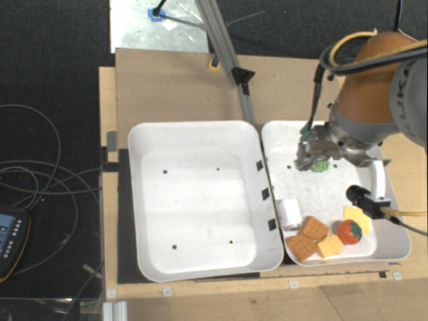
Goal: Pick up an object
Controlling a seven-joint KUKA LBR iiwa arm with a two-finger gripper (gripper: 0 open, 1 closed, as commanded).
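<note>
A robot arm (374, 79), grey with an orange band, reaches in from 3 o'clock over two shallow white bins that sit side by side on a brown bench (174, 92). Its gripper (311, 158) hangs low over the right bin (281, 139), toward that bin's 12 o'clock end. A small green object (321, 167) lies touching or just beside the gripper's tip; whether the fingers are parted, closed or gripping it cannot be told from this angle. At the right bin's 6 o'clock end lies a cluster of toy foods: a white block (291, 212), two brown waffle-like pieces (307, 238), an orange-yellow cracker (330, 246), a red tomato (349, 231) and a yellow wedge (358, 216). The left bin (194, 199) shows bare white floor with small dark dots. Cables (40, 172) trail across the dark floor at 9 o'clock
</note>
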